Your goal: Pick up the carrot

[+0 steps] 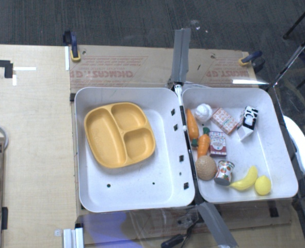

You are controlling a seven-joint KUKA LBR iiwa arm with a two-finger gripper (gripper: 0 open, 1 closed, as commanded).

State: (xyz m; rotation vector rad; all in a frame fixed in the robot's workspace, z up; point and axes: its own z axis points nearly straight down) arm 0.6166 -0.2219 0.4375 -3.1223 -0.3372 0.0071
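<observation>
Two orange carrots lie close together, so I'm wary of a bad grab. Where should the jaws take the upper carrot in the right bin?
Grip the upper carrot mid-body, descending from above, jaws closing across its narrow width. It lies flat along the right bin's left wall, so that side looks tight.

**Non-task items on the worktop**

Left white bin (pixel 90 190): one yellow three-compartment plate (pixel 119 134), lying flat toward the bin's upper left.

Right white bin (pixel 284 154): white garlic bulb (pixel 203 111); small pink-red box (pixel 224 120); black-and-white carton (pixel 249 121), near the far right wall; red packet (pixel 217 144); brown round potato-like item (pixel 206 167), touching a small printed can (pixel 224 172); banana (pixel 244 180) just beside a lemon (pixel 263 185) at the near edge.

Worktop (pixel 28 154): pale wood; cardboard sheet (pixel 126 68) behind the bins.
</observation>
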